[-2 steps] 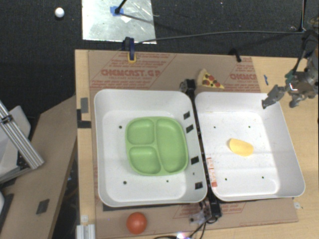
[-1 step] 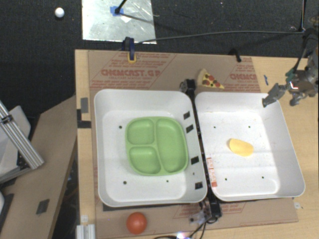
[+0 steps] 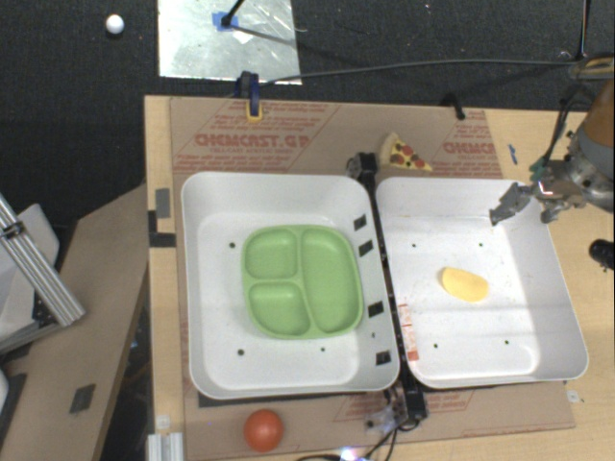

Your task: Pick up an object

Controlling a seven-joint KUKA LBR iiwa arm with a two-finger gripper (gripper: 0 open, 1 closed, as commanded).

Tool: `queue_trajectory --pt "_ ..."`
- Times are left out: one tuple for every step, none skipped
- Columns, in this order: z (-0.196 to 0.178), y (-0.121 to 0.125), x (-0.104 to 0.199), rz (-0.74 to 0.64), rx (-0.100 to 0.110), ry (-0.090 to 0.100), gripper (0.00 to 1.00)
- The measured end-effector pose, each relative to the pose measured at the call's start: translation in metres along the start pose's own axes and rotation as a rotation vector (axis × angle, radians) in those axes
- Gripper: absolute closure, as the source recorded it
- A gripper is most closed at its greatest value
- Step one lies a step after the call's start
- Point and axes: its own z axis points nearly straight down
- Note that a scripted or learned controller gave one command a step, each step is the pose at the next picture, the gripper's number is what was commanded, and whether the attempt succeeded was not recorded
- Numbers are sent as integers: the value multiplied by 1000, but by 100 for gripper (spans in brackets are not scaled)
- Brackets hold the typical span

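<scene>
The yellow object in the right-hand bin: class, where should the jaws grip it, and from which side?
The yellow object lies flat, an oval with free floor all round. Probably best to descend from straight above and close the jaws across its narrower middle, since its low, rounded shape offers little to side approaches.

Tan bench (image 3: 288,137) with red print; black floor behind. Shiny sheet (image 3: 192,36), small white ball (image 3: 115,24), metal rail (image 3: 34,267) at left.

Green divided tray (image 3: 303,281) in left bin (image 3: 207,200); pizza-slice toy (image 3: 405,154), red ball (image 3: 263,429) outside bins.
</scene>
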Motion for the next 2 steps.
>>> queue_trajectory --pt "42 0 -2 0 -2 0 0" --pt "83 -1 -2 0 -2 0 0"
